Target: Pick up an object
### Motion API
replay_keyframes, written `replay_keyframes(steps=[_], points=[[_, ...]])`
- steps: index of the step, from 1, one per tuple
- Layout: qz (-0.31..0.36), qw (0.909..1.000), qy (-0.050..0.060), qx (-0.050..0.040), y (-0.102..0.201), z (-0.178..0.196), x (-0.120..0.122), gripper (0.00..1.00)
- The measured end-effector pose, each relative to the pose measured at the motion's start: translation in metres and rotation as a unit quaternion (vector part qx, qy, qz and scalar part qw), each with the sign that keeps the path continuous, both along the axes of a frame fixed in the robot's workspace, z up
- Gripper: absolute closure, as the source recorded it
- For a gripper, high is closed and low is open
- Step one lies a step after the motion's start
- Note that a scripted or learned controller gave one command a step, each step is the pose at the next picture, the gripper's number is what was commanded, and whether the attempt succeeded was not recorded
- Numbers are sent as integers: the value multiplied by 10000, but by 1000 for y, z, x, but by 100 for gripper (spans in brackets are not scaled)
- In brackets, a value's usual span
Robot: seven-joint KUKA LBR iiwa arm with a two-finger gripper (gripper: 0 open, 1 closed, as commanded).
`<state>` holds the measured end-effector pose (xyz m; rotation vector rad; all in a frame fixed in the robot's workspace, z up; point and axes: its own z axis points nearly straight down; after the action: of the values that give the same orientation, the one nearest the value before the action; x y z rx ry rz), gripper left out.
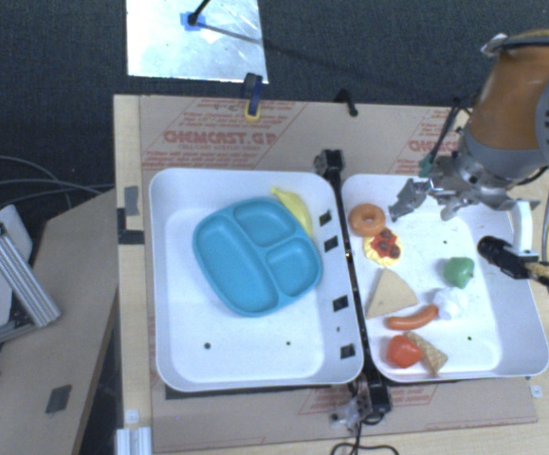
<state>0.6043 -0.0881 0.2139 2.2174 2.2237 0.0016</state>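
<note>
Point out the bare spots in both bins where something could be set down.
Left bin: bare floor along the near edge below the blue tray, and a strip at its left. Right bin: bare between the green piece and the near right corner. Crowded: donut, sausage, tomato.

— Any readable lettering?
— Red print on the brown cardboard sheet (219, 133) under the two white bins: "CHEMCAST GP", upside down, above the left bin's far edge.
— Anywhere else?
— Same red print again on the cardboard near the far right corner (430, 140), partly hidden by the arm, too cut off to read in full. Fainter red lines beneath each logo, too small to make out. More red print along the near cardboard edge (326, 401), also illegible.
— On the bins or the food items?
— Nothing legible there.
</note>
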Motion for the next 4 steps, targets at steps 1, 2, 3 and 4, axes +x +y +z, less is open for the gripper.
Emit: replay_keyframes(steps=[1, 2, 3, 4], points=[[-12, 10000, 16, 1, 3, -134, -34, 0], [44, 10000, -55, 17, 76, -23, -33, 0], [4, 10000, -20, 3, 71, -18, -35, 100], [49, 10000, -41, 20, 150, 63, -42, 100]])
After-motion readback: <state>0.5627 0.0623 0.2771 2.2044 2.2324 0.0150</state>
